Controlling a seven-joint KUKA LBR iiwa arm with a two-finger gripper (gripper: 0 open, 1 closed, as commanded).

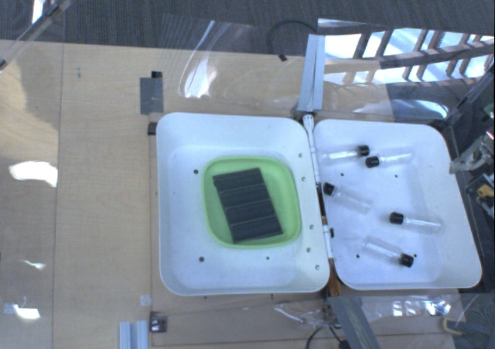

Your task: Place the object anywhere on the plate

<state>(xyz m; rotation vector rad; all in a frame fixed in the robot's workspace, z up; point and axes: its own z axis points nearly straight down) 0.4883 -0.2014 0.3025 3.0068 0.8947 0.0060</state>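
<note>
Clear plastic vials with black caps, five of them, are loose in the right bin. None is on the plate yet, so presumably one of these is the object. They lie flat at different angles, well apart from each other. The closest to the plate is the one at about 9 o'clock in that bin, just beside the divider.

The green plate sits in the middle of the left bin, and a dark ribbed block already covers most of it. That's the main worry: only a thin green margin is bare, widest toward 3 o'clock. A round vial dropped on the block could roll along or off the ribs and end up on the bin floor.

Other likely ways to fail:
- The vials are see-through and skinny, so a grab slightly off the axis would just nudge one away.
- A vial gripped near its cap could swing or slip on the way over the ridge between the bins.

At the 3 o'clock edge of the right bin, some arm hardware that may be the gripper pokes in. It's cut off, so whether it's wide, narrow or holding anything can't be told.
</note>
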